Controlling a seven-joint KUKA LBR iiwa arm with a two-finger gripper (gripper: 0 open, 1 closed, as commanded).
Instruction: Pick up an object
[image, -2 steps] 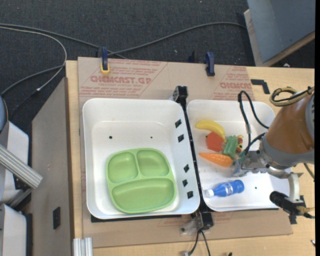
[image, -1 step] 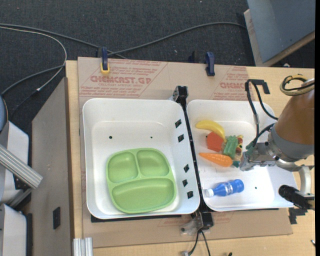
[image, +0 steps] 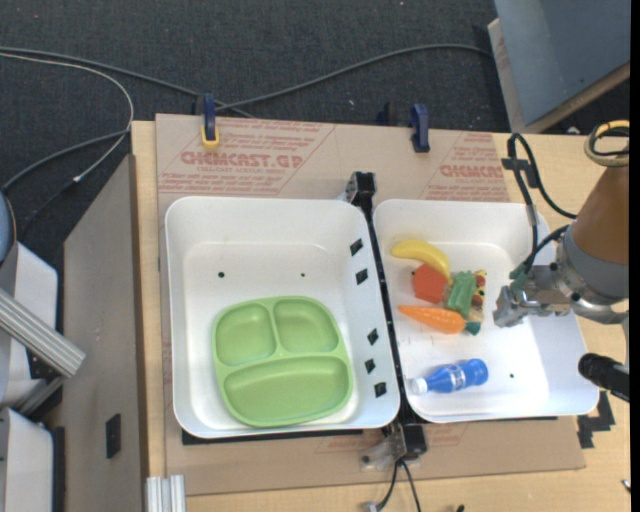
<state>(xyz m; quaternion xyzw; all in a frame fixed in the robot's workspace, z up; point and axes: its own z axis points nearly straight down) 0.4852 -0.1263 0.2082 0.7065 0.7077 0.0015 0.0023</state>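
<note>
Claw: the claw (image: 507, 305) hangs low over the right bin (image: 545, 400), at about 3 o'clock of its floor, below the grey wrist and orange band of the arm (image: 600, 240). Whether it is wide or narrow I cannot tell; the metal parts blur together, and nothing shows between them.

Nearest things: a cluster lies just to the claw's 9 o'clock. The green toy (image: 463, 292) is closest, touching the red piece (image: 429, 285) on its far side.

Carrot: the orange carrot (image: 434, 319) lies at 8 o'clock of the claw, long axis running roughly 10 to 4. It looks like hard, light plastic, smooth and tapered; I judge a grip across its thick middle safest, since the thin tip would slip out.

Banana: the yellow banana (image: 421, 252) sits at 10 o'clock, curved and probably rigid. Best pinched across the middle of its arc.

Bottle: the small blue bottle (image: 453, 377) lies on its side at 7 o'clock, apart from the cluster. Round and slick, likely to roll; take it across the body, not the white cap end.

Left bin: the left bin (image: 190, 230) holds a green divided plate (image: 283, 358), well apart from the claw, wide and flat, awkward to pinch.
</note>
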